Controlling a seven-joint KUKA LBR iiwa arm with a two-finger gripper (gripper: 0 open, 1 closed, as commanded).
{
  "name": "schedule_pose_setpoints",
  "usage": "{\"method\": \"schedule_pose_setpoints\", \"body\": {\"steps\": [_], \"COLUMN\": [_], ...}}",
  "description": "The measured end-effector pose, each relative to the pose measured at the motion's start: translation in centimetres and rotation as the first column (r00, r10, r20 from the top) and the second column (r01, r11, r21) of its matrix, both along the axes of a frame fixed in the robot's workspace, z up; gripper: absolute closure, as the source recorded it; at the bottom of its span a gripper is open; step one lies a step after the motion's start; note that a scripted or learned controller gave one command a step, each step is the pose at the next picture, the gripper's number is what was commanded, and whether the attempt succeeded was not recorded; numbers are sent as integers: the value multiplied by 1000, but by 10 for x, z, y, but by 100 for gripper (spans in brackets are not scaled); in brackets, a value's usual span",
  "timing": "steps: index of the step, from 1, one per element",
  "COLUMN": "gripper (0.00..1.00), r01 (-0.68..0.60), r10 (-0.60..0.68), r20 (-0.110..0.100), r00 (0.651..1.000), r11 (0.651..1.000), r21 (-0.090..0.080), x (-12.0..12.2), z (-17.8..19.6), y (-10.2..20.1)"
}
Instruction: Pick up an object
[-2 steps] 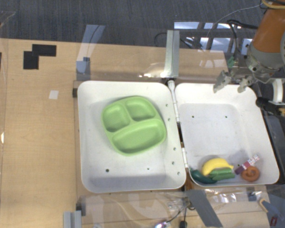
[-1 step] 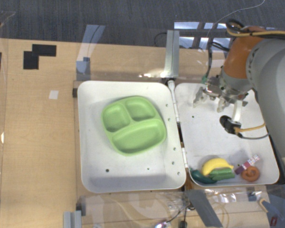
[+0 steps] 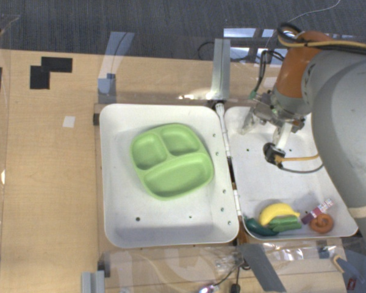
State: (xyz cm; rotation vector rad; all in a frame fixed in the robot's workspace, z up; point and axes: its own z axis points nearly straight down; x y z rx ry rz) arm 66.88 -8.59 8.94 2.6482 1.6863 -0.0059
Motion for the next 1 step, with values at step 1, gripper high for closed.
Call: {"method": "schedule_pose_setpoints", "body": {"steps": [1], "gripper": [0], "r01": [89], "r10": [-89], "r20": [11], "r00": [996], "r11": [996], "r21": [2], "x": [-67], "z": [0], "y": [-108]}}
